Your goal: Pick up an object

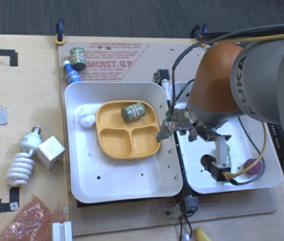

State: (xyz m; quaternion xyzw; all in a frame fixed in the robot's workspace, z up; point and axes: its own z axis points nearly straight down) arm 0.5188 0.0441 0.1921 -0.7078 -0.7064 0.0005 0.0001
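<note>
At the left bin's (127, 185) right wall hangs the claw (164, 132), open or closed I cannot tell. The green can (133, 111) lies apart, left and farther, in the yellow divided plate's (113, 147) far compartment.

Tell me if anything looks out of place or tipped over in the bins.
A small green can lies tipped on its side in the top compartment of the yellow plate in the left bin. Nothing looks spilled or broken.
</note>
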